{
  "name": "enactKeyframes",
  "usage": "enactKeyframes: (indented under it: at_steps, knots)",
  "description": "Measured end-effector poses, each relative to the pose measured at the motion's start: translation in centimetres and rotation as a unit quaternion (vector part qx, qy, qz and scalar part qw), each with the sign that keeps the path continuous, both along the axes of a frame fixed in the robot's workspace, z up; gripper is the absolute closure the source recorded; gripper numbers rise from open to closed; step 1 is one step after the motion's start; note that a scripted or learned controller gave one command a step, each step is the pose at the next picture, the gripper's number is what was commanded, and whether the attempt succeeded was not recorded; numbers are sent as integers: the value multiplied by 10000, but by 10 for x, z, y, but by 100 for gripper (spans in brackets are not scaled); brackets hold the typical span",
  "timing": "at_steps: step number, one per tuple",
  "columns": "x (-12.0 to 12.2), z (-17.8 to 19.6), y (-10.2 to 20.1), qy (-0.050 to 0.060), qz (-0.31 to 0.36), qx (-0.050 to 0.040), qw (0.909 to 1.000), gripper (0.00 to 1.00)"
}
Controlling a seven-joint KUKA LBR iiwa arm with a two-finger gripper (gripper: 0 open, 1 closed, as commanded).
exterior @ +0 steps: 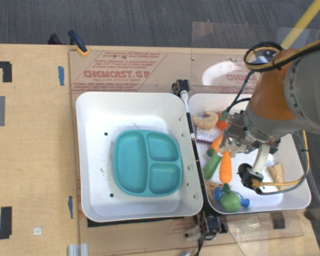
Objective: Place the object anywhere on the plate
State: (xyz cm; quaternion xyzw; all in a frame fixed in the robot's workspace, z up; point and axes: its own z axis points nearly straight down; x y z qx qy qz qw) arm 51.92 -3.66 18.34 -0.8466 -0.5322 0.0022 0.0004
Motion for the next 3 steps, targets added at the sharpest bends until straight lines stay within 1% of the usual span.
enactKeyframes:
  at_steps: [1, 2, 3]
  knots:
    - [0, 39, 51, -24, -931, 1, 9957, 100]
    - [8, 32, 112, -11, -2031, -5, 9792, 100]
    - [8, 32, 111, -12, -2038, -7, 9790, 0]
